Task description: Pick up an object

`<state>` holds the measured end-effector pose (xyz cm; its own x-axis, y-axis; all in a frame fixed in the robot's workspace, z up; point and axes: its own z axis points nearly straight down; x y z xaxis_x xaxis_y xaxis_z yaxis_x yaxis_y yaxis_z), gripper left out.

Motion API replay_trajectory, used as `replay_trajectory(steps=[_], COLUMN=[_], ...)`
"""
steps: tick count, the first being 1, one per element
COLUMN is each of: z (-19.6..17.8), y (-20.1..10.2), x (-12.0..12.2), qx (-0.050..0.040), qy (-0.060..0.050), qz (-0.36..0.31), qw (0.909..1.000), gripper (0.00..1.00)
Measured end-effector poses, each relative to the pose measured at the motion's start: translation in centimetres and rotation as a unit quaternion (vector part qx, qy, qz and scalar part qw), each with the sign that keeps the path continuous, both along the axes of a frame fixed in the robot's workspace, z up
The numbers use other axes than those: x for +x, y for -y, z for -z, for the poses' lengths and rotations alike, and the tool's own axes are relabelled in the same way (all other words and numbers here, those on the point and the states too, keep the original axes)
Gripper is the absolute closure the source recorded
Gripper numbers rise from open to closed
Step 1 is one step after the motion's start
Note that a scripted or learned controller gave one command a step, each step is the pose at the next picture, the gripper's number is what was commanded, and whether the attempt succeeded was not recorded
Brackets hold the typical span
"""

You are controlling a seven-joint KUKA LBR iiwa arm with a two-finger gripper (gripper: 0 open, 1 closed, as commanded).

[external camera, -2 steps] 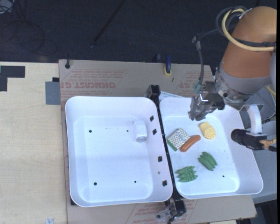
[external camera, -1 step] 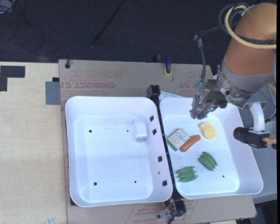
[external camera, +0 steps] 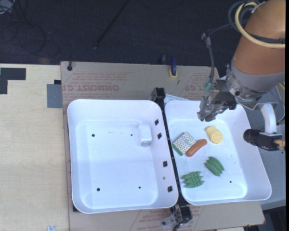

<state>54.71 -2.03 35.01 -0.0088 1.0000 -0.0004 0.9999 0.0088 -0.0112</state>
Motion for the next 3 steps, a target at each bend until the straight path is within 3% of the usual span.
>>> replay_trajectory(steps=[3], z=[-2.7], y=[0.0], x=[0.1], qx=[-0.0004], qy=[-0.004], qz=[-0.01], qw=[0.9999], gripper=[1.0])
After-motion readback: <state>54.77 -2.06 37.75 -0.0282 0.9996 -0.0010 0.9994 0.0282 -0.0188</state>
